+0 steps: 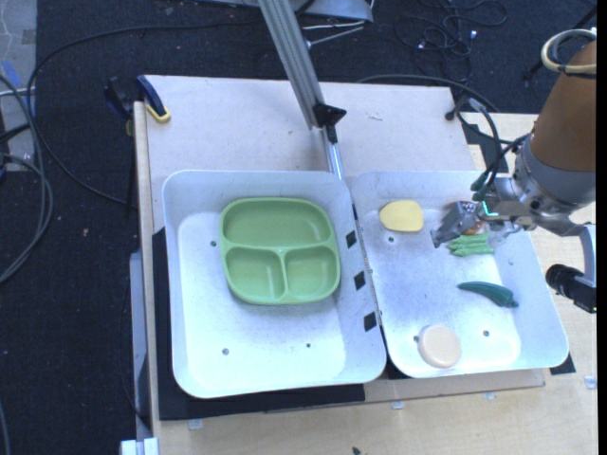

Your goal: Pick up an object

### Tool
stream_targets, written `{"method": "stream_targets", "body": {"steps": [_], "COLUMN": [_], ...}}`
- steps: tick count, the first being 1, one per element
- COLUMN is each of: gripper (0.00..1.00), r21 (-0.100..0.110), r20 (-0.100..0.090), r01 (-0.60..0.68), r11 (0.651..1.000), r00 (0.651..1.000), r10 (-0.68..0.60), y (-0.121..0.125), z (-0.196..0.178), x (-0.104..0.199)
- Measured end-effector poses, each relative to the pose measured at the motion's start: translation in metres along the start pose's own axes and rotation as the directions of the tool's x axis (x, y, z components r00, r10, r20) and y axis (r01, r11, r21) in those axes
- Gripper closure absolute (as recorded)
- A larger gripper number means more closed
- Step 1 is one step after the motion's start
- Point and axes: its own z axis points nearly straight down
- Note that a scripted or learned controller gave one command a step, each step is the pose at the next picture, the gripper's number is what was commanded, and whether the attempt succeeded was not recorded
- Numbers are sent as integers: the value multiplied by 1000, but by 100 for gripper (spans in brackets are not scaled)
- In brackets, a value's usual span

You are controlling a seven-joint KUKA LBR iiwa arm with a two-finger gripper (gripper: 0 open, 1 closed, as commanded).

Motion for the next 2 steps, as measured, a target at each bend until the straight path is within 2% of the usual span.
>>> {"method": "stream_targets", "body": {"steps": [1,2], "gripper": [0,0], "r21": [0,2], "r20": [0,0], "r01": [0,-2], "r11": [1000,1000], "r00": [1000,1000], "r10": [0,2], "y": [0,-4], "z": [0,43], "x": [0,-1]}}
